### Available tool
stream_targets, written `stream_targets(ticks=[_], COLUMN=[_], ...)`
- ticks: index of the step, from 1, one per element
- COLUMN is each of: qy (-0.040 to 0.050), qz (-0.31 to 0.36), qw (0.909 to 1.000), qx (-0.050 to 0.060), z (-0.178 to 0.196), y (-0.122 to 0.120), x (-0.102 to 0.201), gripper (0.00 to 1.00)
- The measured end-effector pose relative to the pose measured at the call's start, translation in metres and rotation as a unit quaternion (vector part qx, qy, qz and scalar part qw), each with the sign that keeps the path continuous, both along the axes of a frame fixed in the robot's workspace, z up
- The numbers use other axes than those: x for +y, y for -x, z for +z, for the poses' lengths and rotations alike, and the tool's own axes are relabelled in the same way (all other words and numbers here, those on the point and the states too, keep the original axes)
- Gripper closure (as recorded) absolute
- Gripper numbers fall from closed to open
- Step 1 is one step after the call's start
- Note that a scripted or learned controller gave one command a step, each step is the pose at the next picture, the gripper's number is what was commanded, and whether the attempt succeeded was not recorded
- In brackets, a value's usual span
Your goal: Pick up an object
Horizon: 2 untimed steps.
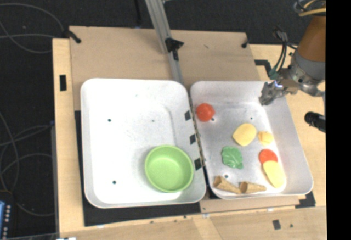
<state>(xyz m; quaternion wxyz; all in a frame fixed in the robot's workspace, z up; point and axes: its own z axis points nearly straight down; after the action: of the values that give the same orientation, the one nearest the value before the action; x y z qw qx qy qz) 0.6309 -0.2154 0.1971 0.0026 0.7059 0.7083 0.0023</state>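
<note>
Poised at the upper right corner of the right bin (285, 123): the hand (269, 94), hanging just over the far rim, the grey wrist and orange band trailing off toward the right edge of the frame. Impossible to tell from this slant whether open or closed; nothing visible in its grip.

Down and to the left of the hand, all of the candidates. Nearest, toward the middle of the bin: a yellow rounded piece (244, 134), lying with its long axis slanting from lower left to upper right, and just beside it on the right a small yellow-orange bit (266, 137). Farther left, up near the divider between the bins: a red ball (205, 112), well apart from the rest. Lower still: a green leafy piece (232, 157), a red-and-yellow item (271, 167), and two tan cones (238, 185) along the near wall.

Likely the shortest reach: diagonally down-left to the yellow rounded piece, clear on most sides.

Across the divider, in the left bin (109, 101) at the lower middle of the frame: a green bowl (169, 168), far from the hand. Under both bins, the tan worktop (126, 52).
</note>
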Motion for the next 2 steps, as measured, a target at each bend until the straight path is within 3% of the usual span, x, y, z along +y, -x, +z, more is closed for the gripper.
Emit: stream_targets(ticks=[1, 2], qy=[-0.0008, -0.0008], qz=[0.0, 0.002], qw=[1.0, 1.0], qx=[0.002, 0.003], z=[0.004, 0.0], y=[-0.001, -0.01], x=[0.0, 0.049], gripper=[1.0, 1.0])
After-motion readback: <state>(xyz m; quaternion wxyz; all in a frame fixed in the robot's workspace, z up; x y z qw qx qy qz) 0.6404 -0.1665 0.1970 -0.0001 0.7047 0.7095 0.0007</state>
